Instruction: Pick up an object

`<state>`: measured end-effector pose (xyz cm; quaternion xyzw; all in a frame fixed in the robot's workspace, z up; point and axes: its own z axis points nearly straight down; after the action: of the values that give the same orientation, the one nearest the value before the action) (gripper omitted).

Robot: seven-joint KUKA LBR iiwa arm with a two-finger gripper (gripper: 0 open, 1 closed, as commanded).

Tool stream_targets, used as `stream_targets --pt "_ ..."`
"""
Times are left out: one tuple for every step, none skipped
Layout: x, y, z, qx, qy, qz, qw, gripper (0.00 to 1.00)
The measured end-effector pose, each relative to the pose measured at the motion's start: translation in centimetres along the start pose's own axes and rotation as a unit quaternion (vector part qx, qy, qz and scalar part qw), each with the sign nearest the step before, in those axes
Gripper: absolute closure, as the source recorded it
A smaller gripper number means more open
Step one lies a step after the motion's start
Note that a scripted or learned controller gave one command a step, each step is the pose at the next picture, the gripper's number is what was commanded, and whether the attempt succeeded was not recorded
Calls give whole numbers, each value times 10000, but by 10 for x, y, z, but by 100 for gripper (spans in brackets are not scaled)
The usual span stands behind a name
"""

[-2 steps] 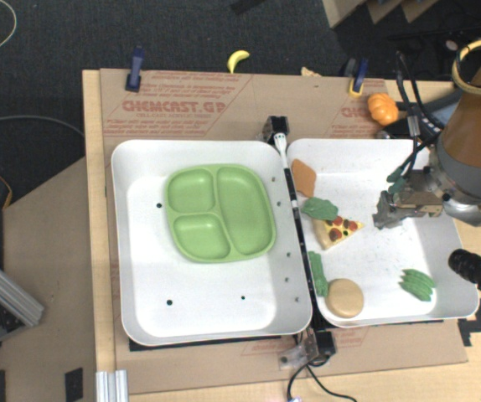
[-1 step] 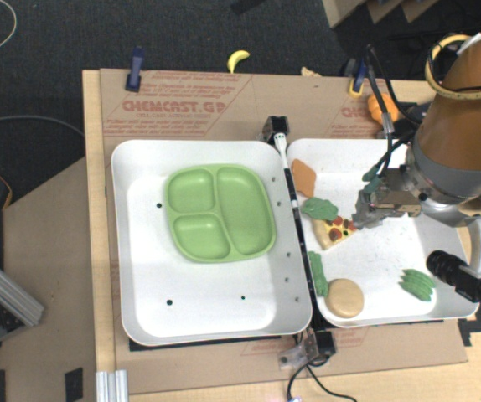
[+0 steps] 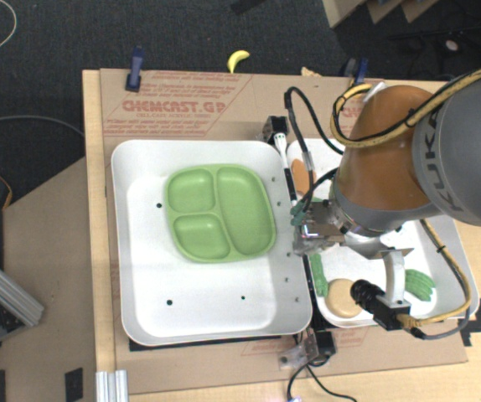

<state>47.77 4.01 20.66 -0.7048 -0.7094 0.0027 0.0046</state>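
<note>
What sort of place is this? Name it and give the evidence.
Most likely a robotics lab test bench, not a kitchen. A grey-and-orange arm reaches over two white bins set on a cardboard-covered bench. Cables run about, and toy-like items such as a green divided plate serve as props.

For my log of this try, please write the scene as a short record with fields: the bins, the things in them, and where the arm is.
left bin: holds a green divided plate, lying flat
right bin: mostly covered by the arm
things in right bin: a round tan piece, a green ridged piece, a green stick, an orange piece
arm: reaches in from the right, over the right bin
hand: fingers hidden under the wrist, grasp cannot be judged
behind the bench: a small yellow banana
</note>
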Motion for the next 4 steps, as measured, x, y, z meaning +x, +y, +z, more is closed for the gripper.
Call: stream_targets --pt "24 2 -116 -118 3 6 9999 100" --pt "-1 0 -222 -128 -7 35 9999 100" --pt "-20 -1 -147 -10 -18 54 10000 100" --pt "38 -1 9 27 -11 12 10000 100"
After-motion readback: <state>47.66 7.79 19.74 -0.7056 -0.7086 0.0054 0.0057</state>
